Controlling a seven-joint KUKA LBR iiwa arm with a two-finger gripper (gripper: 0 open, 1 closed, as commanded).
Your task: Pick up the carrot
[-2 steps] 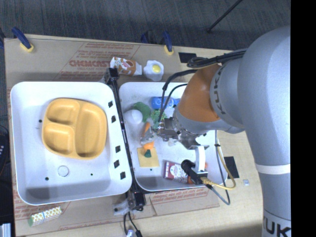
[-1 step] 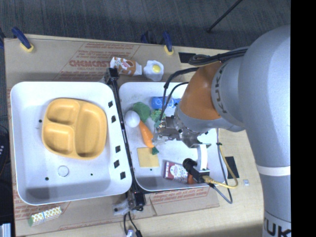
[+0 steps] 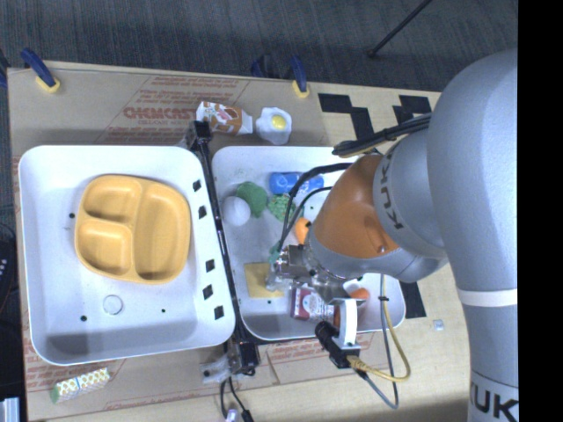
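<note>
Camera view: the arm [image 3: 422,209] reaches in from the right and hangs low over the right bin [image 3: 230,161], its orange band covering much of the bin's middle. The gripper [image 3: 286,266] sits under the wrist near the bin's centre, just above a pale yellow slab [image 3: 257,280]; whether it is wide or narrow I cannot tell, since the wrist hides it. A small orange piece, which I take to be the carrot [image 3: 302,230], peeks out at the edge of the orange band, just above the gripper and below a blue toy [image 3: 283,183]. Beside it lie a green leafy toy [image 3: 255,197] and a white ball [image 3: 236,210], towards the bin's left wall. A red and white packet [image 3: 308,306] rests near the bin's lower edge. The left bin [image 3: 35,236] holds a yellow divided plate [image 3: 132,227].

To do this step well, I judge the gripper should be centred over the carrot rather than the slab, descend straight, and close across its narrow width, keeping off the green toy.
</note>
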